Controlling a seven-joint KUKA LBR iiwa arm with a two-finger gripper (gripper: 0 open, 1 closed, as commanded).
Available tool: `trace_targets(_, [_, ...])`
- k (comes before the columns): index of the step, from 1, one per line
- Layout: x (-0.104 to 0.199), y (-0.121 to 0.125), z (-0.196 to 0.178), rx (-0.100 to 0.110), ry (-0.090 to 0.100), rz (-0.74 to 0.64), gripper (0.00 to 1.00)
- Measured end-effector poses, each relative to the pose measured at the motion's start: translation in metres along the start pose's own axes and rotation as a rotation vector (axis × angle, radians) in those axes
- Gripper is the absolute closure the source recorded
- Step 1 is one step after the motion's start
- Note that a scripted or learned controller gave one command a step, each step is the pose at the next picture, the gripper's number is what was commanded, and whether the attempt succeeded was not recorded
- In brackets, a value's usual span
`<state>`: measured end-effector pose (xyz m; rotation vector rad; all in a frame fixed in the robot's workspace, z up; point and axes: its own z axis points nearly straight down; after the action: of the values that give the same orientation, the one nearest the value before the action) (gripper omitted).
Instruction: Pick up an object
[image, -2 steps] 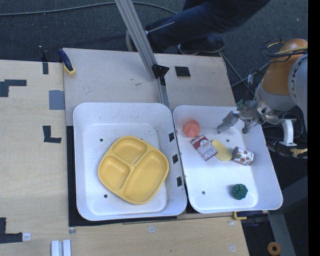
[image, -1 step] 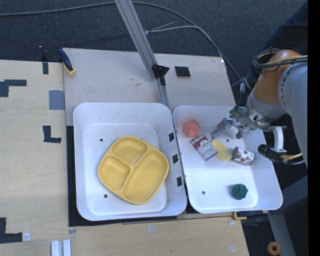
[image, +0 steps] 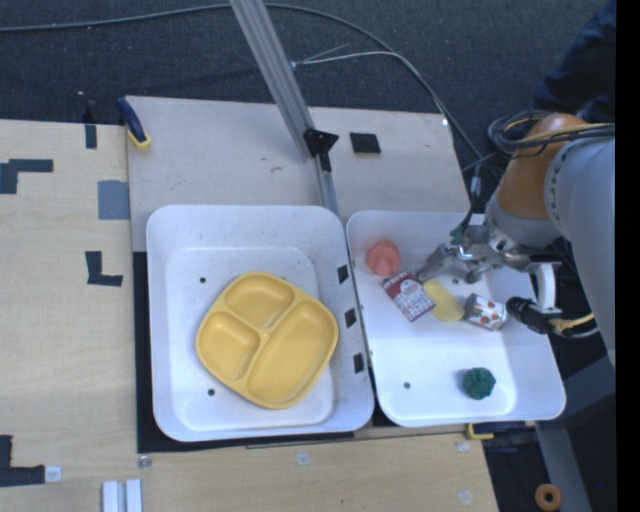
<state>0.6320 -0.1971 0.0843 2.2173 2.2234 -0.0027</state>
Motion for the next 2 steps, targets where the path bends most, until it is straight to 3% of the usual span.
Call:
trace_targets(1, [-0.005, 0.0, -0.013, -0.005, -0.014, 0.0, 1.0])
trace_targets(2, [-0.007, 0.006, -0.075, -0.005, 0.001, 0.001, 1.0])
